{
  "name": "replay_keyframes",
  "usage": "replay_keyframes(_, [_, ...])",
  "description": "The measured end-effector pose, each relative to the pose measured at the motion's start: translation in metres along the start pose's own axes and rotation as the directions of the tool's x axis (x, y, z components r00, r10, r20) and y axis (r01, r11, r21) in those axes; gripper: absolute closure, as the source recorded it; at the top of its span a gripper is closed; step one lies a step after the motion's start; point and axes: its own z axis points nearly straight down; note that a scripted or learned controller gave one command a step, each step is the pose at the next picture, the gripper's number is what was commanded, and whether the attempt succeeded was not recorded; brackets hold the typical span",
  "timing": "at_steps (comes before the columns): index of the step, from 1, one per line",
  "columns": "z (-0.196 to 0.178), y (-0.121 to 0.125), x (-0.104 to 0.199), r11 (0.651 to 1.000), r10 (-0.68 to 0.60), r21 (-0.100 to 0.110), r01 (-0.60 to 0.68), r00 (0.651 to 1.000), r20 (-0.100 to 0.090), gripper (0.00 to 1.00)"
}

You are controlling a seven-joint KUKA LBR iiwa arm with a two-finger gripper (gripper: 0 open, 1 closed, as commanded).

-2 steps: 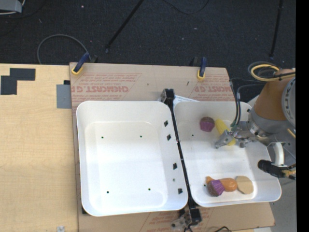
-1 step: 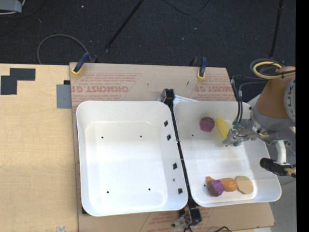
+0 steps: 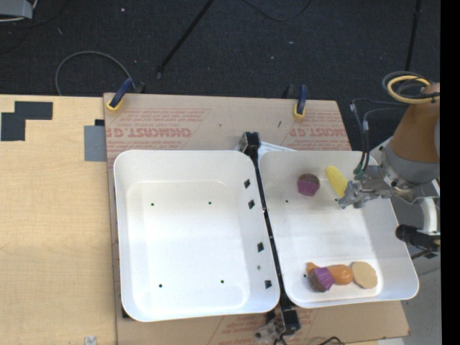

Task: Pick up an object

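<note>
Two white bins (image 3: 187,236) are sitting on the cardboard-covered desk (image 3: 215,124); dark carpet (image 3: 215,42) is lying behind; the hand's (image 3: 349,197) grip can't be told.

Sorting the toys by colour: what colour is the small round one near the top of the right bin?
Purple, seen in the camera view: the round toy.

My overhead feed: even, bright light; the white bins (image 3: 190,192) glare slightly, shadows stay soft (faint beneath the rims), the dark floor (image 3: 215,42) reads grainy, overall focus mildly soft.
</note>
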Motion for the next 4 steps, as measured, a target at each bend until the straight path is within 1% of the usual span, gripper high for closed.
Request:
replay_keyframes(1, [-0.042, 0.0, 0.003, 1.0, 0.0, 0.0, 0.0, 1.0, 0.0, 1.0])
replay_keyframes(2, [-0.085, 0.0, -0.001, 1.0, 0.001, 0.0, -0.001, 1.0, 0.0, 1.0])
replay_keyframes(3, [-0.077, 0.003, 0.057, 1.0, -0.003, 0.003, 0.003, 1.0, -0.002, 1.0])
replay_keyframes(4, [-0.087, 0.013, 0.113, 1.0, -0.004, 0.002, 0.004, 1.0, -0.002, 1.0])
